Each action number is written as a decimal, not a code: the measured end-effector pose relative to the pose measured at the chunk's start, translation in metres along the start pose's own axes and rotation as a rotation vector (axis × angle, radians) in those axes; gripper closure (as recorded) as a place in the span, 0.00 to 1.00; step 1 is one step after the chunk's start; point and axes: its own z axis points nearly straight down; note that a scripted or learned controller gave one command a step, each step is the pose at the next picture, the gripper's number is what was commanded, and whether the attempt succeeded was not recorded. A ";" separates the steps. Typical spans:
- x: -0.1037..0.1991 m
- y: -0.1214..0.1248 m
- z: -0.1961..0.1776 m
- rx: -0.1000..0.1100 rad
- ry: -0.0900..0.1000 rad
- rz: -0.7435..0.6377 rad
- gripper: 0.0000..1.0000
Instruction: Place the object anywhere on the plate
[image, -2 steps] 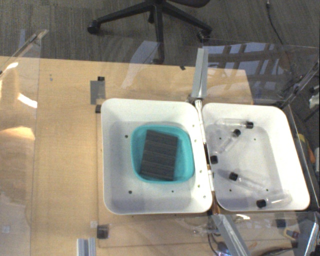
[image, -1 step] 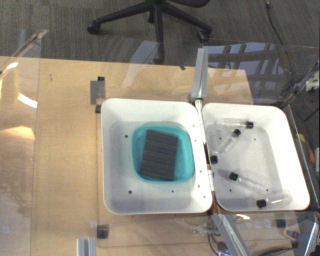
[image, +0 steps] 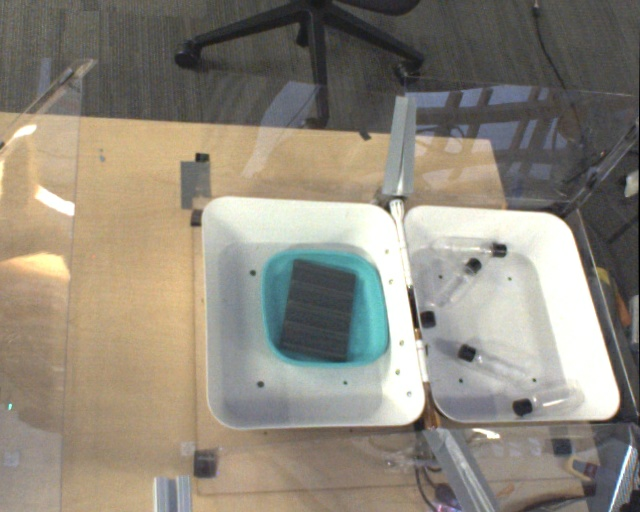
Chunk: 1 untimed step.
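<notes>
Camera view:
- We see a teal plate (image: 272, 300) with a raised rim sitting in the left white bin (image: 230, 380), roughly at that bin's middle.
- A dark grey ridged block (image: 319, 310), the task's object, lies flat on the plate, well inside the rim, its long side running from the plate's near edge to its far edge with a slight tilt.
- To the right of the plate, past the seam where the two bins meet, stands the right white bin (image: 590, 330).
- In it lie several clear tubes with black caps (image: 465, 352), scattered and pointing different ways; one cap (image: 427, 319) sits closest to the plate, just beyond the seam.
- Beyond the plate, at the far end of the seam, a grey metal bar (image: 400, 145) runs away from us.
- Left of the plate, outside the bin, the wooden bench (image: 110, 330) shows bright glare patches.
- Far beyond the plate, on the carpet, we see the black base of an office chair (image: 318, 40).
</notes>
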 end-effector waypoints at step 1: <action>-0.020 -0.003 0.000 0.000 0.000 0.160 0.00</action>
